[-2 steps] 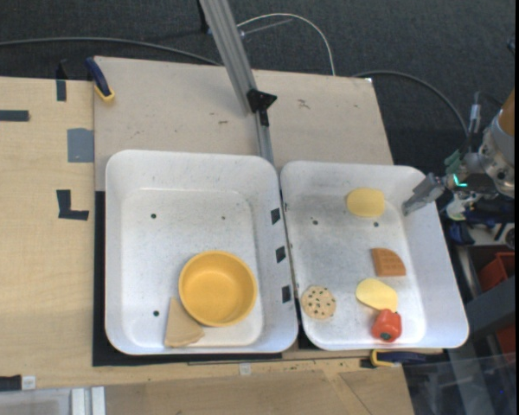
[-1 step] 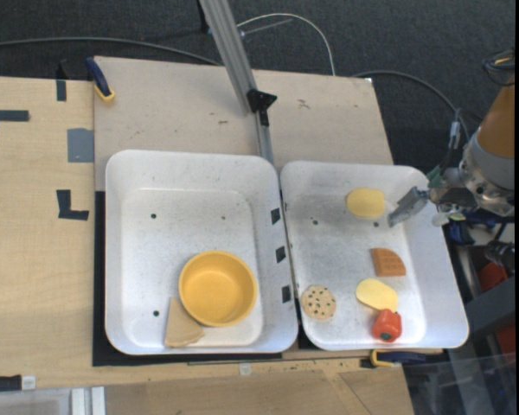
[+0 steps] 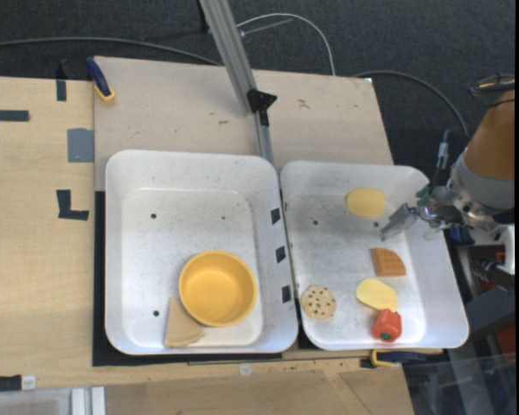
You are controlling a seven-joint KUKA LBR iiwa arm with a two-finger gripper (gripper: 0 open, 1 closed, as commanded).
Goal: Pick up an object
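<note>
The right bin holds a pale yellow round piece at the back, a brown square cracker, a yellow oval piece, a small red pepper and a chocolate-chip cookie. My gripper hangs over the bin's right side, just right of the yellow round piece and above the cracker. Nothing is seen in its grasp.
The left bin holds a yellow bowl with a tan wedge beside it at the front. A grey metal pole slants down to the gap between the bins. Cables run across the dark floor behind the bench.
</note>
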